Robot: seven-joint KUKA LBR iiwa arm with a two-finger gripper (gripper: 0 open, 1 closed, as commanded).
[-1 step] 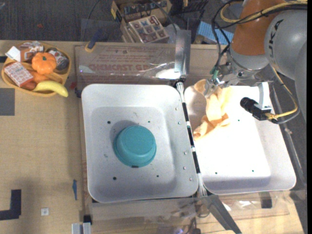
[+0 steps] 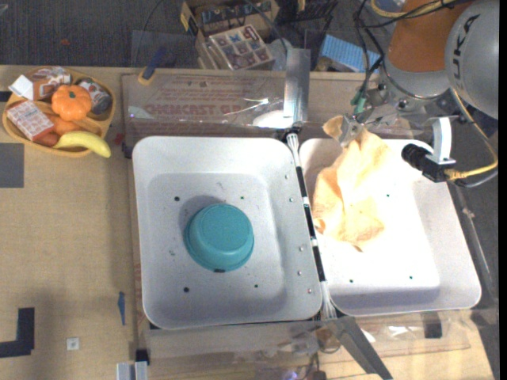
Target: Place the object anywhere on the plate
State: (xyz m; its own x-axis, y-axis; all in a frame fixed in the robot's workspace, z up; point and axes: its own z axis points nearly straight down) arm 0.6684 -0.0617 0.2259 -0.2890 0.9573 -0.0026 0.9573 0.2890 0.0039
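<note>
Wooden worktop (image 2: pixel 63 236) carries 2 shallow white bins set side by side, with cluttered boxes and cables on the floor beyond its far edge. At the far left corner of the worktop sits a yellow bowl (image 2: pixel 16 125) holding toy food, including an orange pumpkin (image 2: pixel 71 101) and a banana (image 2: pixel 83 142). The left bin (image 2: pixel 150 172) contains a teal plate (image 2: pixel 220 237), lying near the middle of the bin floor and looking like an upturned bowl. The right bin (image 2: pixel 428 252) contains a yellow cloth (image 2: pixel 352 192), crumpled and spread over the left half of the bin floor, its left edge close to the wall shared by the 2 bins. The top corner of the cloth is drawn up toward the far rim of the right bin. The grey arm (image 2: pixel 467 30), with its orange band (image 2: pixel 428 14), reaches in from the upper right. The claw (image 2: pixel 356 125) sits at the raised top corner of the cloth, and the fabric appears pinched between its fingers, so the claw reads as clamped on the cloth. The cloth and the plate are well apart, in separate bins.
</note>
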